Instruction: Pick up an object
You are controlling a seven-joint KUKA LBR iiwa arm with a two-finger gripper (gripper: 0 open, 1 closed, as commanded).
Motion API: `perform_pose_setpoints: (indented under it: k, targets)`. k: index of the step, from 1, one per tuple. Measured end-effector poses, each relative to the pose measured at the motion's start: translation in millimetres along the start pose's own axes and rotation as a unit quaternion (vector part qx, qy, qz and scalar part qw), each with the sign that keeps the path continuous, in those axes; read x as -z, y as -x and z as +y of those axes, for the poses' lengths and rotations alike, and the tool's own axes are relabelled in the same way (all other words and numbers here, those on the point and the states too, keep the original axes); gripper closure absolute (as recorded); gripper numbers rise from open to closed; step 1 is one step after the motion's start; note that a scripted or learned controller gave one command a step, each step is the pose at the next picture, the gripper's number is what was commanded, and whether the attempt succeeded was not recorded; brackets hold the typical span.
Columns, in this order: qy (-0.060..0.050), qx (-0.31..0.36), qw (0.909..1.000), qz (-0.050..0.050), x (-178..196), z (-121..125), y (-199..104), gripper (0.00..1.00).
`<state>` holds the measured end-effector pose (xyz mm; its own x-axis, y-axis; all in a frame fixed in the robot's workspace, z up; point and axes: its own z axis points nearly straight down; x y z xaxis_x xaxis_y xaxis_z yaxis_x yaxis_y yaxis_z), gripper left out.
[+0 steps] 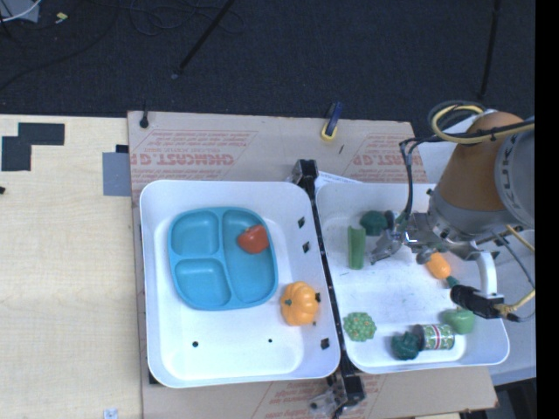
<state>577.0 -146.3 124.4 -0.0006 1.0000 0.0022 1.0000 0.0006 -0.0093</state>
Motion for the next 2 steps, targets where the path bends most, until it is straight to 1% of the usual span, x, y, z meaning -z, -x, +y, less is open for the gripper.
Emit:
perform_pose_setpoints:
  k: [1, 2]
  targets:
    - [0.002, 0.0, 1.0, 0.0, -39, 0, -2, 0.0]
    - [0.002, -0.003, 1.0, 0.0, -27, 0, -1, 1.0]
